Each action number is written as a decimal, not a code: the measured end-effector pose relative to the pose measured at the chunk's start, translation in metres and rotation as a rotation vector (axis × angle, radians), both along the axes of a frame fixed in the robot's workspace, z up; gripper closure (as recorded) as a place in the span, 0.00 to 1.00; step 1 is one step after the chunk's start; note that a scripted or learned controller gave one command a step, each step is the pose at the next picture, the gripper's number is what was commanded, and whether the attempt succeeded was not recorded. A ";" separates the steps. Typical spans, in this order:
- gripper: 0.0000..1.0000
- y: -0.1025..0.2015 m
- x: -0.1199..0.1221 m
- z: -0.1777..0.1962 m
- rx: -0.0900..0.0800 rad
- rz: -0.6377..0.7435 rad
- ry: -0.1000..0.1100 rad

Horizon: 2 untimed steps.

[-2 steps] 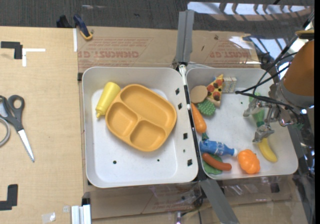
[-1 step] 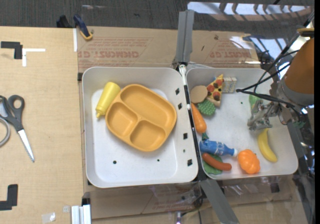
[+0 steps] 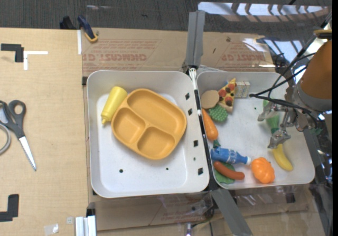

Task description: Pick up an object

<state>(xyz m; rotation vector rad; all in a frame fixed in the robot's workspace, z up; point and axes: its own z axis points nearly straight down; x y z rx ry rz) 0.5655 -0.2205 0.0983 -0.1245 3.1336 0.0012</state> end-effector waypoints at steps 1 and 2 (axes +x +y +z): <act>0.00 0.000 -0.025 -0.009 0.002 -0.044 0.007; 1.00 0.001 -0.024 -0.002 0.002 -0.041 0.006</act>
